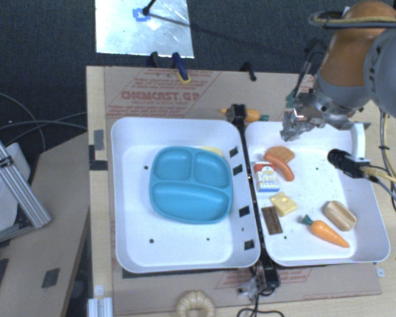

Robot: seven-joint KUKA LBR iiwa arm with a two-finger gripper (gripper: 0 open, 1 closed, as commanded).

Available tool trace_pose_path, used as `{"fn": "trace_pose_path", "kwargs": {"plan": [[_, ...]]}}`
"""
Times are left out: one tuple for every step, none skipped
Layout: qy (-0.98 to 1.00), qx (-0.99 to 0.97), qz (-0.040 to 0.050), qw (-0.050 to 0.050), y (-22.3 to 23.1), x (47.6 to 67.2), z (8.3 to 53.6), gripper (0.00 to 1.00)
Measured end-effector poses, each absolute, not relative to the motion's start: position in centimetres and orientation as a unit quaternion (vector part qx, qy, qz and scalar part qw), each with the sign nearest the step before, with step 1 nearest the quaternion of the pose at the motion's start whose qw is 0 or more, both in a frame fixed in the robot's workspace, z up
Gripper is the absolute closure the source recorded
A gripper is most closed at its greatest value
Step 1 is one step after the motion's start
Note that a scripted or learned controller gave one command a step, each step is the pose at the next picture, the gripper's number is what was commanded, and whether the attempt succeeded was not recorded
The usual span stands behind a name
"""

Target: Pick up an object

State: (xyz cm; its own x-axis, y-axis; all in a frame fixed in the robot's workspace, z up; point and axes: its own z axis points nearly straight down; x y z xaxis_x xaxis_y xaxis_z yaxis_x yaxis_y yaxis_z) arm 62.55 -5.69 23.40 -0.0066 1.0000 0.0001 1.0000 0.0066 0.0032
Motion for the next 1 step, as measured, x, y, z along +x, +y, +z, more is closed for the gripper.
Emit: {"fn": "trace_pose_path", "kwargs": {"plan": [[0.709, 0.705, 0.0004, 0.001, -5.35, 62.52, 21.89, 1.0]]}}
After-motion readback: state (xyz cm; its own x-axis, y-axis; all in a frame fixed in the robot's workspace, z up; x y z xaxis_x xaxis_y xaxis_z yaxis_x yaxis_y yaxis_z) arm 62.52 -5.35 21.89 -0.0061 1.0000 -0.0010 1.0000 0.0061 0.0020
